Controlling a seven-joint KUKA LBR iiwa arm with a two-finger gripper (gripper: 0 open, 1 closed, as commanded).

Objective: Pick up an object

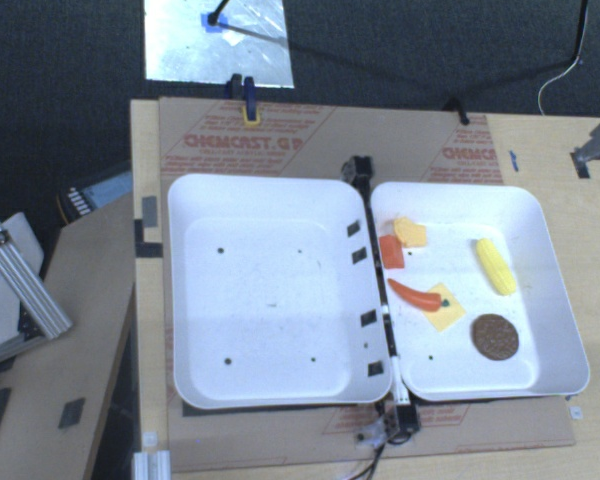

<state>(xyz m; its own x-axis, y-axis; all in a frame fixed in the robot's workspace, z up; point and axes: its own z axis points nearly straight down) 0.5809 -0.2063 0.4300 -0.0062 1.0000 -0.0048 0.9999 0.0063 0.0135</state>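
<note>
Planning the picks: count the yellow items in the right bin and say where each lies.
3. Corn cob toward the bin's right side; yellow chunk at upper left; flat yellow slice under the red pepper's tip, mid-bin. None seem hidden.

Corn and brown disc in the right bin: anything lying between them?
No. In the camera view, only bare white floor of the right bin separates the corn from the brown disc below it.

Grey arm part (598,146) cut off at right edge, claw unseen.
</note>
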